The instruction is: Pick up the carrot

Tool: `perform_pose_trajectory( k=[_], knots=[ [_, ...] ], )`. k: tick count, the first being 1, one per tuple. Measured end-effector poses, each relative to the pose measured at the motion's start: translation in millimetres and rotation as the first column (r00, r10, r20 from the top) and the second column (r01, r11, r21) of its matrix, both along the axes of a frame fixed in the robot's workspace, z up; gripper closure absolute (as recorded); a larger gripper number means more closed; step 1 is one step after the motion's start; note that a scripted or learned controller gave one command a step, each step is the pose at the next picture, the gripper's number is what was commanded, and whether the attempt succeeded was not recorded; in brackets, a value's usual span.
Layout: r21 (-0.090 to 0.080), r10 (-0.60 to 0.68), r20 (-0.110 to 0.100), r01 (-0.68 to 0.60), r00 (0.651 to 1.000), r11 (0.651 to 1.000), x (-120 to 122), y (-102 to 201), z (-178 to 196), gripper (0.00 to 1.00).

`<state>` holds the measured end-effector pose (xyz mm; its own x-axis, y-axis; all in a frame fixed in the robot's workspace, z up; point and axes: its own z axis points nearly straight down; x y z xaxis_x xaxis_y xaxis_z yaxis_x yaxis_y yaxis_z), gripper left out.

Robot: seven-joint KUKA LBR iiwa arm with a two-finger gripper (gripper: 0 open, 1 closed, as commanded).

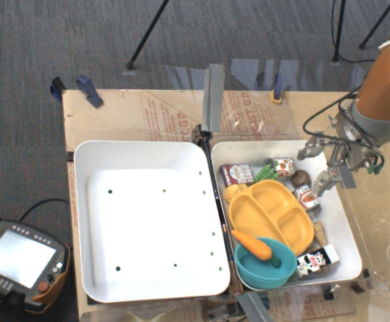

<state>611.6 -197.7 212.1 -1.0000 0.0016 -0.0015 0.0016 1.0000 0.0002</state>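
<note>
Orange carrot [252,245] across teal bowl [267,268] rim, tip pointing upper-left.

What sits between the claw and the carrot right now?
In the camera view, the yellow divided plate lies along that line, with a small red-and-white can near the claw. The carrot rests on the teal bowl's rim.

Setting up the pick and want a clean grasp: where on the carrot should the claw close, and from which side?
Grip the carrot at its thick middle, coming straight down from above. It lies slanted across the teal bowl's rim, its narrow end toward the yellow divided plate, so closing across its width, fingers astride the long axis, probably avoids both dishes.
</note>
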Motion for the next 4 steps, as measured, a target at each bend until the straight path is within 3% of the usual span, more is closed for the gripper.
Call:
perform_pose_trajectory(
  k=[1,2,3,4],
  knots=[
    [0.0,0.002,0.005,-0.002,1.0,1.0,-34.1,76.4,-121.1,0.0],
    [-0.003,0.013,0.011,-0.013,1.0,1.0,-91.3,100.1,-120.4,0.0],
    [-0.006,-0.216,0.053,0.216,0.975,0.976,-119.2,104.1,-114.0,0.0],
    [0.0,-0.208,0.046,0.208,0.977,0.978,-118.7,108.9,-104.9,1.0]
  ],
)
